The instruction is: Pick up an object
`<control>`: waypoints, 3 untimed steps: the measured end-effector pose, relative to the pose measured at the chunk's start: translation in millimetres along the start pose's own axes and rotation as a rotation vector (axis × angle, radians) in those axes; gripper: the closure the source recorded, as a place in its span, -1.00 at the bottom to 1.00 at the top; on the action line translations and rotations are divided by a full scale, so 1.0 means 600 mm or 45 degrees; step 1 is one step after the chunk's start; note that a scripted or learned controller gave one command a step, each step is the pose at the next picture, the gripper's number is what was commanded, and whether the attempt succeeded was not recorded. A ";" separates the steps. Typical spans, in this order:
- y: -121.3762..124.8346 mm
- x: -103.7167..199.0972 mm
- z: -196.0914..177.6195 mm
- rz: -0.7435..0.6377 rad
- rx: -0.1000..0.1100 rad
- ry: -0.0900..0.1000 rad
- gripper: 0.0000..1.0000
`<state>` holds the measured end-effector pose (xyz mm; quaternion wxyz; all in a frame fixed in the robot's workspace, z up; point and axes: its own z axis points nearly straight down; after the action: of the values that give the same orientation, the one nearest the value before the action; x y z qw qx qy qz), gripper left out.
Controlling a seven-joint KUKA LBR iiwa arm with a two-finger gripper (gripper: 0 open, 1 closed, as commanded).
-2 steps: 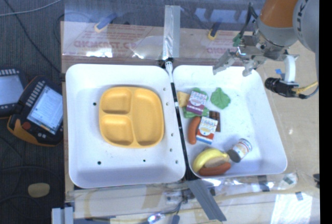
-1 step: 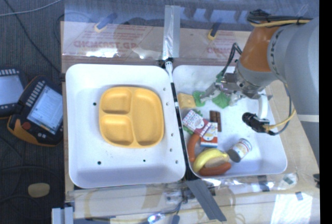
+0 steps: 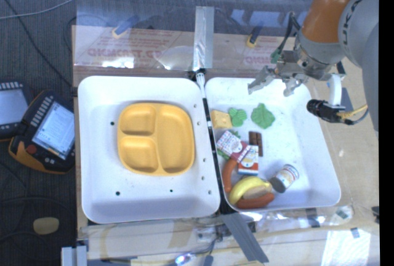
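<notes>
Banana [image 3: 248,187] at right bin's [image 3: 320,154] front, on hotdog [image 3: 237,197], beside can [image 3: 284,177]. 2 green leaves [image 3: 263,115], cartons [image 3: 239,151] mid-bin; labels unreadable. Gripper [image 3: 276,82] above bin's back edge, fingers spread, grasping nothing. Yellow tray [image 3: 156,138] in left bin [image 3: 98,154].

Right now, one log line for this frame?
phase: approach | gripper: open, holding nothing, above right bin's far edge | nearest: green pieces | yellow tray: left bin
</notes>
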<state>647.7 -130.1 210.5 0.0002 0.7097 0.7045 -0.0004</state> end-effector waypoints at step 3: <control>-0.001 -0.080 0.185 -0.200 -0.014 -0.002 1.00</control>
<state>646.6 -178.0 99.6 0.0046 0.6524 0.7579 0.0032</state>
